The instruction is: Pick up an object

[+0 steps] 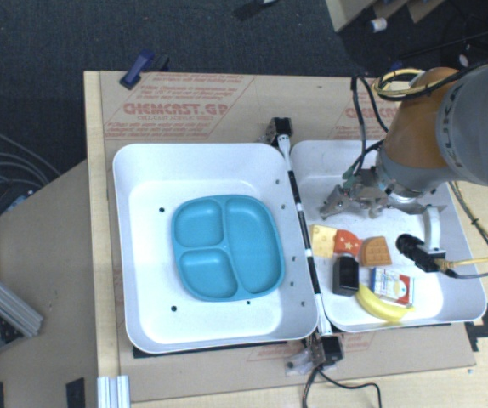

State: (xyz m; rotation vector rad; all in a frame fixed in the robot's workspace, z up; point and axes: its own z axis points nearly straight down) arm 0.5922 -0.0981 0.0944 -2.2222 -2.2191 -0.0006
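The right bin (456,308) holds several small items. A yellow slab (323,239) lies beside an orange-red piece (347,242) and a brown square cracker (377,251). In front of them are a black block (346,275), a banana (378,305) and a small white carton with red and blue print (394,287). My gripper (352,199) hangs low over the back of this bin, just behind the yellow slab and the orange-red piece. I see nothing held in it.
A blue divided plate (227,246) lies in the left bin (142,185). The rim between the two bins (299,219) runs just left of the gripper. The grey arm with its orange band (422,126) covers the right bin's back right.
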